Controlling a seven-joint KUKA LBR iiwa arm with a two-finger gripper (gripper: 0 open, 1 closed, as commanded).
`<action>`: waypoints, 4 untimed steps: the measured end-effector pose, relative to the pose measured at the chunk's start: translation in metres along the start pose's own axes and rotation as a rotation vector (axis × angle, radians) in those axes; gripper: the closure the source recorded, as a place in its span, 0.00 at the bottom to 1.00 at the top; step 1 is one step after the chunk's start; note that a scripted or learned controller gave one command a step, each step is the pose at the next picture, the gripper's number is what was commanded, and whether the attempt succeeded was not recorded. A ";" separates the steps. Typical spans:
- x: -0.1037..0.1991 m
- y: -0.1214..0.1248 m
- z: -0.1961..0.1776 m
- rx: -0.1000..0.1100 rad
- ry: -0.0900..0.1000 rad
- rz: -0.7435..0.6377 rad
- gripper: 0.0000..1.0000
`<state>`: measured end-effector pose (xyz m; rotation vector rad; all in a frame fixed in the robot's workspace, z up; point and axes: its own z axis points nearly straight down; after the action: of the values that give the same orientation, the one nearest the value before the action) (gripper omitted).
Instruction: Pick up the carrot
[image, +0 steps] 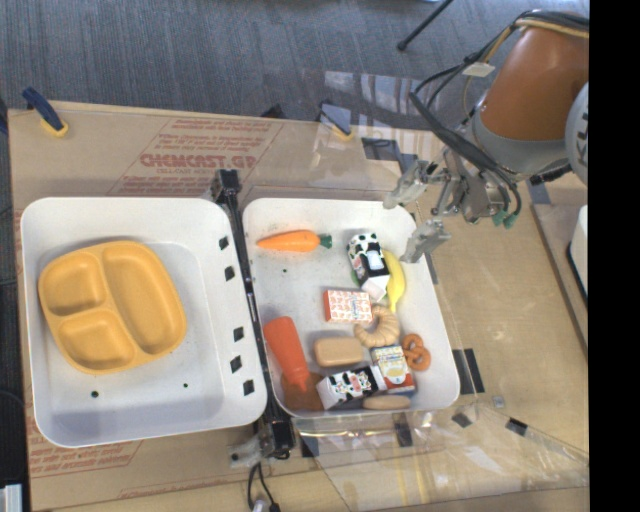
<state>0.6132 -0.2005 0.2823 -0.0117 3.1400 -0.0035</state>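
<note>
The carrot (288, 241), orange with a green stub at its right end, lies on its side near the back edge of the right bin (262, 300). My gripper (416, 216) hangs over that bin's back right corner, well to the right of the carrot and apart from it. Its two grey fingers (405, 190) stand open, with nothing between them.
The right bin also holds a cow-print carton (366, 256), a banana (397, 282), a small red box (347, 305), a croissant (378, 328), a red bottle (286, 353), a pretzel (414, 349) and other toy foods. A yellow divided plate (110, 304) sits in the left bin (60, 410).
</note>
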 end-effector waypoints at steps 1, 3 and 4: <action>-0.044 0.064 0.090 -0.007 0.007 -0.083 0.00; -0.047 0.109 0.178 -0.002 -0.002 0.180 1.00; 0.047 0.100 0.189 -0.003 -0.002 -0.080 1.00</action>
<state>0.5659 -0.1013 0.0931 -0.1369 3.1348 0.0006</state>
